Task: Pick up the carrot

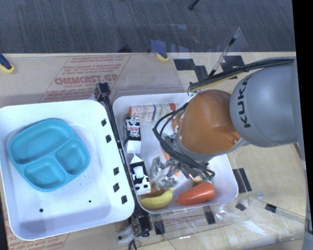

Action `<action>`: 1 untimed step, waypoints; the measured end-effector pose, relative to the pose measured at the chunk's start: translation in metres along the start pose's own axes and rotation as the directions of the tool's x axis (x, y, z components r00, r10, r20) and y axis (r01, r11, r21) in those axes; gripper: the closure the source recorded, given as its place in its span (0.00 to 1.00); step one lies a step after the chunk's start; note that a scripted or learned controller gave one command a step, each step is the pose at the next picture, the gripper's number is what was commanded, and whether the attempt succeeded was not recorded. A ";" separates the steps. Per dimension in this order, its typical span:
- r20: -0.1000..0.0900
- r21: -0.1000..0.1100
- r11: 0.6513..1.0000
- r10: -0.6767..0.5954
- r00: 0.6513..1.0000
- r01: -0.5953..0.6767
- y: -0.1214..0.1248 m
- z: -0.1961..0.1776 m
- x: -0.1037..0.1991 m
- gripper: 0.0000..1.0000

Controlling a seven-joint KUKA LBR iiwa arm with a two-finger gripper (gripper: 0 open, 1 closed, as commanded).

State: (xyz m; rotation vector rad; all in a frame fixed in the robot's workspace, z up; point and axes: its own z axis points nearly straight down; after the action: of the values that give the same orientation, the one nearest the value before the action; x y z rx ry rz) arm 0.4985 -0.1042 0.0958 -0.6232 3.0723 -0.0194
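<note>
Over the right white bin (225, 167) my metal two-finger gripper (162, 173) hangs low near its front wall, but whether its tips are spread or closed I cannot tell. Just beside it, at the front edge, lies the orange tapered carrot (196, 194), touching a yellow banana (155, 199). A blue three-compartment plastic plate (47, 153) sits in the left white bin (61, 222).

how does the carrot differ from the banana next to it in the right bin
The carrot is orange-red; the banana is yellow with dark ends. The carrot lies nearly straight, while the banana curves upward at its tips. The carrot sits to the camera's right of the banana, which lies closer to the divider between the bins. Both lie flat along the right bin's near edge, close together.
</note>
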 end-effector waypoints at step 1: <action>0.003 0.002 1.000 -0.006 1.000 0.006 0.000 -0.011 -0.002 1.00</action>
State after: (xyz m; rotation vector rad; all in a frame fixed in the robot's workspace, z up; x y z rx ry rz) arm 0.5007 -0.1033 0.1067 -0.6321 3.0672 -0.0220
